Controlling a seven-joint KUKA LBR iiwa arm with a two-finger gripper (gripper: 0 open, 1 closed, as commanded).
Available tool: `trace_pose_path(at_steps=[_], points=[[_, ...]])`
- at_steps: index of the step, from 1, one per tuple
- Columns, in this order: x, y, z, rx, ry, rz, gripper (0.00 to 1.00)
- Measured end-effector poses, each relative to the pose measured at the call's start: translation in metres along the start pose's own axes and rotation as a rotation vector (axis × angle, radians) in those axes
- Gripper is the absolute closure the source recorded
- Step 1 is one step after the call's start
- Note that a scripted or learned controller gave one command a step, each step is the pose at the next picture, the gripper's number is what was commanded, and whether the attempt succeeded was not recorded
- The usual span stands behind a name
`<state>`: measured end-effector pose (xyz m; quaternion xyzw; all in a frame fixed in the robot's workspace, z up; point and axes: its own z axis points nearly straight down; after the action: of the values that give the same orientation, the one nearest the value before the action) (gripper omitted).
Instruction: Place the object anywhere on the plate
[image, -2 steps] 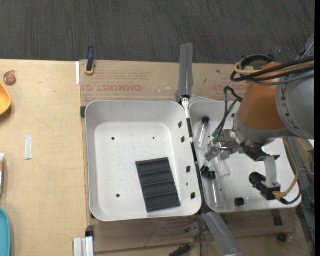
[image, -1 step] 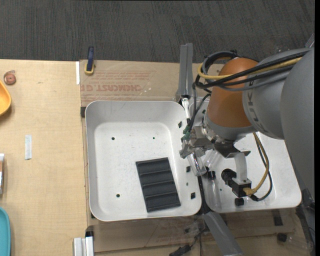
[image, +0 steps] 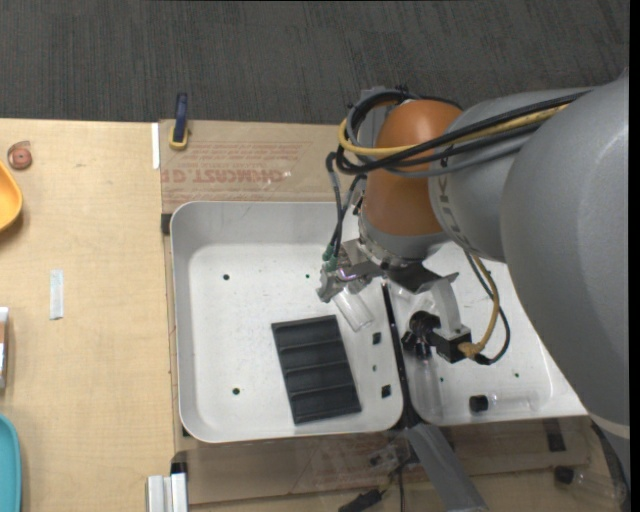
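- Here, a black ridged tray (image: 316, 369) is seen lying flat on the floor of the left bin (image: 200, 330), toward its front right part.
- The tray is shown as a dark rectangle, slightly turned, crossed by several raised ribs that divide it into strips.
- The tool (image: 347, 292) is seen just above the tray's upper right corner, near the wall shared by the two bins; whether it is open or closed cannot be told, and nothing is seen gripped in it.
- The grey arm (image: 540, 200) is seen reaching in from the right, with its orange band (image: 410, 165) above the tool and yellow and black cables (image: 440, 140) looped across it.
- The right bin (image: 500, 385) is largely covered by the arm.
- On the table (image: 80, 300), at the left edge, part of an orange object (image: 8, 205) and part of a blue object (image: 8, 465) are seen.
- A blue clamp (image: 180, 118) is seen behind the left bin.
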<state>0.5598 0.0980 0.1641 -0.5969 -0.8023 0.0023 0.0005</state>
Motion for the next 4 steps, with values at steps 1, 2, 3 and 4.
trace_pose_path(at_steps=[1, 2, 3, 4], points=[[0.004, -0.014, -0.048, -0.002, 0.0, -0.154, 1.0], [0.004, -0.014, -0.047, -0.002, 0.0, -0.155, 0.0], [0.003, -0.014, -0.055, 0.0, -0.002, -0.154, 1.0], [0.079, 0.016, -0.053, -0.003, 0.0, -0.488, 1.0]])
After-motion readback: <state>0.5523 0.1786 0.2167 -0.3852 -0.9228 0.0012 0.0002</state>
